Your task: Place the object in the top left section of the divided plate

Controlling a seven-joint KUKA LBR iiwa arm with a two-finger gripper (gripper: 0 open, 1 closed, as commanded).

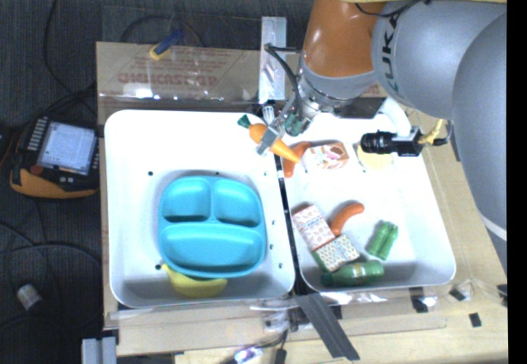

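Two white bins are seen side by side on the bench. In the left bin [132, 156] a blue divided plate [212, 224] lies flat, with two small sections at its far side and one wide section at its near side. A yellow item [196, 284] is partly hidden under the plate's near edge.

The arm [428, 33] is brought in from the right, and the gripper [280, 125] is held over the divider between the bins, at their far end. A toy carrot [278, 144], orange with a green top, is seen at the fingertips, tilted, with its point toward the right bin. It cannot be told from this view whether the carrot is truly clamped, nor how the gripper is set.

In the right bin [428, 214] several things are scattered. A small pink-and-white pack [329, 156] lies just beside the carrot. A pale yellow piece [375, 158] rests near the far wall, partly covered by a black fitting [387, 142] of the arm. A sausage [346, 215] lies near the middle, touching a patterned box [313, 227]; a second box [336, 253] lies just beside that. A green cucumber [354, 273] is laid along the near wall, and a short green piece [381, 240] stands close by.

Beyond the bins a clear sheet [181, 66] with a blue clip [166, 44] is seen, and a small screen device [59, 152] lies on the floor to the left.
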